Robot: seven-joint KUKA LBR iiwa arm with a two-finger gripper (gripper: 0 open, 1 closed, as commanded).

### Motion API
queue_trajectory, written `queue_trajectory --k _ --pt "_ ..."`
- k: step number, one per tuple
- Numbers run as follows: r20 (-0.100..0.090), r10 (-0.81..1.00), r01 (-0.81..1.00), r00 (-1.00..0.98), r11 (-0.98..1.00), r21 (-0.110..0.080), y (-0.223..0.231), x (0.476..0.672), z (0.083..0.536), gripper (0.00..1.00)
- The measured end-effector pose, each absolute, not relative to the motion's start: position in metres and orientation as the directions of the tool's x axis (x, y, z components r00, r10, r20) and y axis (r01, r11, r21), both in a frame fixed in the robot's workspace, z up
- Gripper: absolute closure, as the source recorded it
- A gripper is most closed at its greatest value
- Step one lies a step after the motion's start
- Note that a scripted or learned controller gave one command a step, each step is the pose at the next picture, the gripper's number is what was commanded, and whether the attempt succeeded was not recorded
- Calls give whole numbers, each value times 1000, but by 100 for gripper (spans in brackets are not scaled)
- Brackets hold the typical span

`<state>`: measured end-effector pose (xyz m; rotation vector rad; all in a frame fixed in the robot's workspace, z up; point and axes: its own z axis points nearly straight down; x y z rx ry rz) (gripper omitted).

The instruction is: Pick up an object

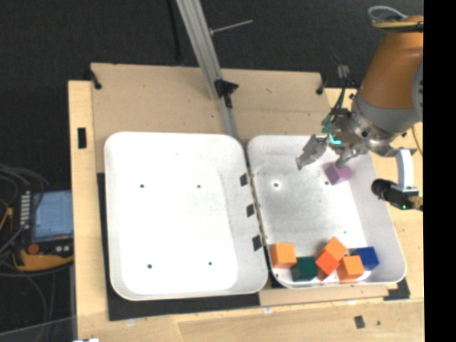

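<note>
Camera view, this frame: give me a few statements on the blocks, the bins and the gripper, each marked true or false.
1. A purple block lies in the right bin, just below the gripper. True.
2. The left bin holds the orange blocks. False: every block is in the right bin.
3. A blue block sits in the cluster along the right bin's near edge. True.
4. The dark green block lies alone at the far end of the right bin. False: it is in the near-edge cluster, beside an orange block.
5. The gripper is over the left bin. False: it is over the right bin's far part.
</note>
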<state>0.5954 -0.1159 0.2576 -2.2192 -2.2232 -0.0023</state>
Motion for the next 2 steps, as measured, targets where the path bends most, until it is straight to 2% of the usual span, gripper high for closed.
queue_trajectory --k 2 --pt "-2 1000 1000 3 -3 -6 -131 591 135 0"
